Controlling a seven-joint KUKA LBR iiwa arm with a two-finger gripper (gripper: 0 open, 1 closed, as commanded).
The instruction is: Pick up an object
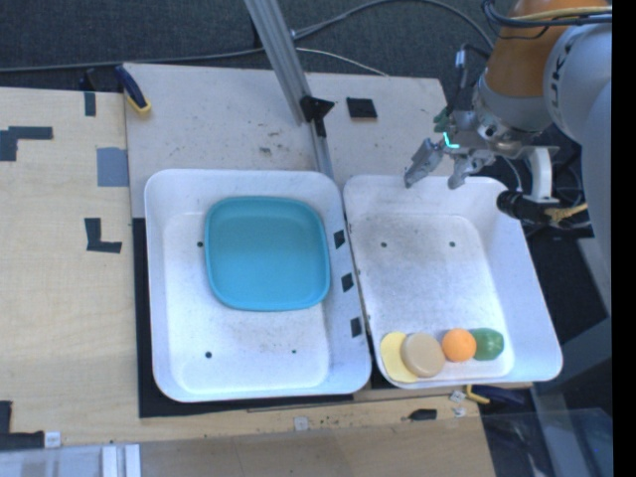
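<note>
Hovering over the right bin (pixel 517 266) — jaws spread open, gripping nothing, no legible writing.

Smooth light-grey rounded arm casing (pixel 596 78), glossy. Broad orange band (pixel 542 38) wrapping the segment just above the wrist, domed orange cap above that band. Black cables looped just beside the orange cap. Below the band, a cluttered dark-grey metal wrist block with a small teal-green light. Two slim grey metal fingers on the gripper (pixel 437 170), below the band. White curved bracket and black cabling with yellow markings below and right of the band.
</note>
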